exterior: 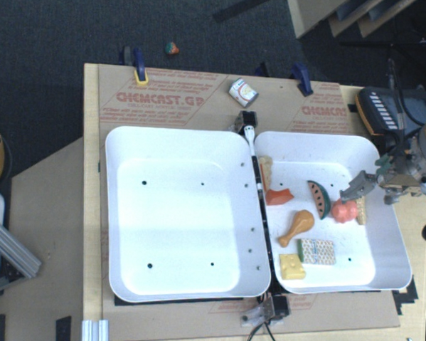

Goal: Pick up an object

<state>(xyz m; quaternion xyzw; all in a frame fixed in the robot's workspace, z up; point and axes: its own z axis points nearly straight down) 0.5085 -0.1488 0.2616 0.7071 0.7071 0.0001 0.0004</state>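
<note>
The grey arm (412, 166) comes in from the 3 o'clock side of the picture and leans down over the right bin (342, 148). Its gripper (354, 187) points toward 8 o'clock, low over the bin's 3 o'clock edge. I cannot tell if the gripper is open or closed, and I see no toy held in it.

The toys to pick from all lie in the right bin. A pink lumpy toy (345, 212) sits just below the gripper tip, at its 6 o'clock. Just beside the pink toy, at its 9 o'clock, is a curved watermelon slice (318, 198) with a green rind and a red inside. An orange-red piece (279, 197) lies near the bin's 9 o'clock wall. A tan drumstick (298, 226), fat at one end and thin at the other, lies in the middle. At its 5 o'clock is a flat speckled square (316, 251). A yellow block (291, 266) sits at the bin's 7 o'clock corner.

Both bins are white and smooth, with round corners. The left bin (112, 196) has a few small black dots on its floor. The bins rest on a brown board (195, 101) with red letters. A small white box (243, 92) lies on the board at 12 o'clock.
</note>
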